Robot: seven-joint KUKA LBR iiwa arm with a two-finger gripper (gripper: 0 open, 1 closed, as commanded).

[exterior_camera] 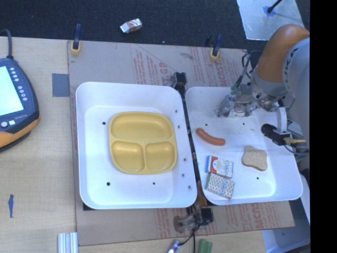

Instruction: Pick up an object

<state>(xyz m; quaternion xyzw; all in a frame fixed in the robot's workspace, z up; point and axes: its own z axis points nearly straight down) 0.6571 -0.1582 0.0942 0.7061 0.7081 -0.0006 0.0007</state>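
While the arm (pixel 281 51) fills the upper right of the frame, its gripper (pixel 236 107) hangs low over the top of the right bin (pixel 279 191); grip state can't be read, nothing seen in it. Left bin (pixel 87 141) carries the yellow divided tray (pixel 142 141), mid-frame. Pickable things sit in the right bin, below the gripper: sausage (pixel 210 137) nearest, down-left, long axis running left-right with a slight tilt; bread slice (pixel 255 158) lower right; two small packets (pixel 219 175) at the bottom, touching. Bin floor is flat white, room around the sausage looks free, bin wall close on its left.
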